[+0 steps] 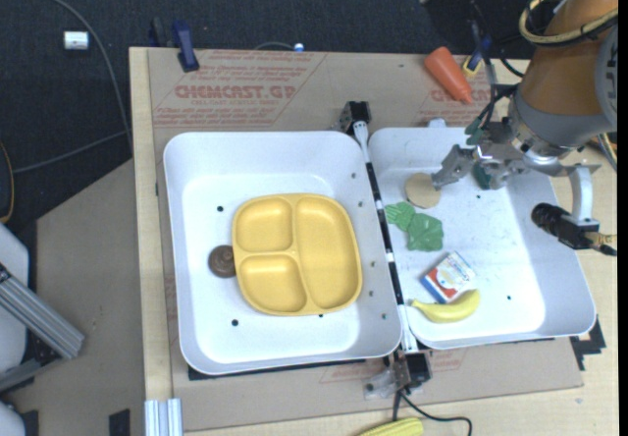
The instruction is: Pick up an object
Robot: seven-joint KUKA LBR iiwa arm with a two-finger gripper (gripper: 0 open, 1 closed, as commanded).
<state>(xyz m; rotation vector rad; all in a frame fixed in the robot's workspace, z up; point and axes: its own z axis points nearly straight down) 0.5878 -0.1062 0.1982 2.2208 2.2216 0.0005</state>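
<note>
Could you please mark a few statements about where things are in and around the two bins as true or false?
The yellow plate lies in the left bin. True.
The banana lies in the left bin. False: it lies in the right bin, near its front edge.
The orange thing lies inside the right bin. False: it lies on the bench beyond it.
The gripper is over the right bin. True.

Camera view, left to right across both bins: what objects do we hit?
Brown round piece → yellow divided plate → green leafy piece → small carton. Tan disc and banana overlap those, so left out.
</note>
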